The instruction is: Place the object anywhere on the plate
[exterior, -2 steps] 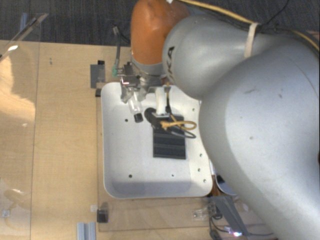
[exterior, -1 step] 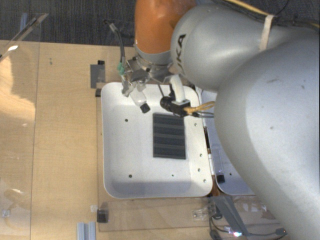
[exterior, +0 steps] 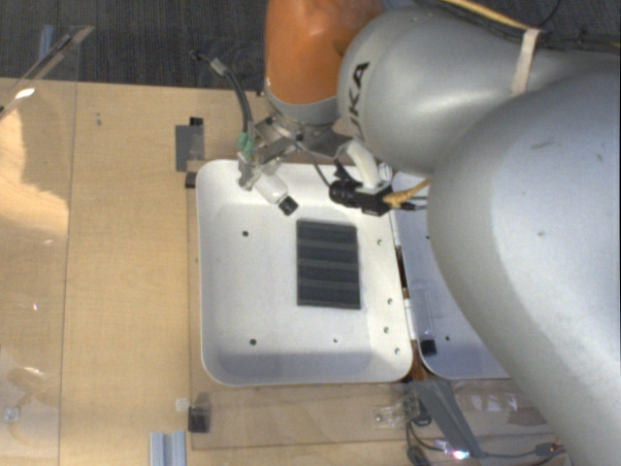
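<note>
We look down on a light wood bench (exterior: 116, 289) w/ two shallow white bins side by side. The left bin (exterior: 243, 299) sits in the middle of the view; the right bin (exterior: 437, 299) is mostly covered by the big grey arm (exterior: 505, 163), which comes in from the right and top. The orange band (exterior: 306, 32) above the wrist sits at the top centre.

Inside the left bin, a dark ribbed rectangular plate (exterior: 328, 262) lies flat, a bit right of the bin's centre, long side running up-down in the view. Nothing rests on it.

The gripper (exterior: 267, 184) hangs over the bin's upper left corner, near the top rim, well apart from the plate's top edge. At its tip we see a small pale thing w/ a dark end (exterior: 285, 203), pointing down-right toward the plate's upper left corner but not touching it. We can't tell whether that is the object or part of the fingers, and we can't tell if the gripper is parted or closed: too small and blurred at that spot.

A black cable w/ a yellow-tipped plug (exterior: 374, 197) hangs off the wrist just above the plate's upper right corner.

Small dark brackets sit on the bench at the bin's upper left (exterior: 192, 144) and lower left (exterior: 199, 417).
</note>
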Action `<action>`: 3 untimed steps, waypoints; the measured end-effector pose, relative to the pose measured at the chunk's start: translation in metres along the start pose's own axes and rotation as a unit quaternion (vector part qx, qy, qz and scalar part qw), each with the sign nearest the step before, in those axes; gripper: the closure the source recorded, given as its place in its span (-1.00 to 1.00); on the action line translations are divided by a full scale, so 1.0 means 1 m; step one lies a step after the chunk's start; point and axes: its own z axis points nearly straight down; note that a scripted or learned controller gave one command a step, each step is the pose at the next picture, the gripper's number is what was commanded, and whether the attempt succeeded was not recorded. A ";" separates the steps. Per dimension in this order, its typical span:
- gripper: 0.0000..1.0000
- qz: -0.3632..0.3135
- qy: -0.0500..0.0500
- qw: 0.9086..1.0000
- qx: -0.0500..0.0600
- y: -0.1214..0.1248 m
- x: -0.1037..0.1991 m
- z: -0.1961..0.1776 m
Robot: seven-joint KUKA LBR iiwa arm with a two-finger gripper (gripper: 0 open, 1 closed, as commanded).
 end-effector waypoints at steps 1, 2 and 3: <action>1.00 -0.103 0.000 0.995 -0.001 0.009 0.012 -0.003; 1.00 -0.103 -0.001 0.995 -0.005 0.011 0.012 -0.015; 1.00 -0.103 -0.002 0.995 -0.010 0.012 0.011 -0.028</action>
